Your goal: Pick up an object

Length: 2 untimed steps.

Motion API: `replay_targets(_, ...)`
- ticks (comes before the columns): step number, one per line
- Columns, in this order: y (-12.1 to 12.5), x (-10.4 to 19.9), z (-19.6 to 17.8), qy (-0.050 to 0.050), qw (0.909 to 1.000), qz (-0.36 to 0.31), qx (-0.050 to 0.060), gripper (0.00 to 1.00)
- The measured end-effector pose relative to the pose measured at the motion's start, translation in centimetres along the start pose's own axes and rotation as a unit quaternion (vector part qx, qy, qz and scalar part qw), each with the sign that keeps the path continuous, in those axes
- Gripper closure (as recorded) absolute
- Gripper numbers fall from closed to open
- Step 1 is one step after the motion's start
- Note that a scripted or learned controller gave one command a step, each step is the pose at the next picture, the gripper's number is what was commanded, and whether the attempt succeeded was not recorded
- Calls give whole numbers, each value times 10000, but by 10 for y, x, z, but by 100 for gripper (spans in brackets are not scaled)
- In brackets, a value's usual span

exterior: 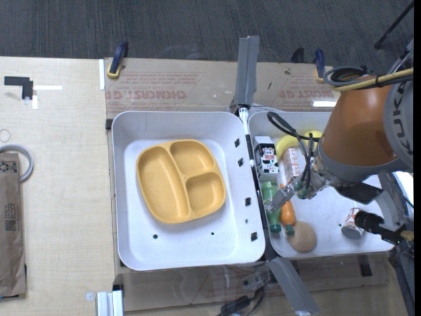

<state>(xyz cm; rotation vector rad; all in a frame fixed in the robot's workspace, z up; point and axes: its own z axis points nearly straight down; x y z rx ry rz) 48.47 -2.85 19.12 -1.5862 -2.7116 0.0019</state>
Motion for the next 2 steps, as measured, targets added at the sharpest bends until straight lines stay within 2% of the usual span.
replay_targets(1, 29, -29, 0, -3, 9949, 1008, 2, 0)
replay_targets(2, -5, 5, -1, 7, 9982, 604, 9, 0)
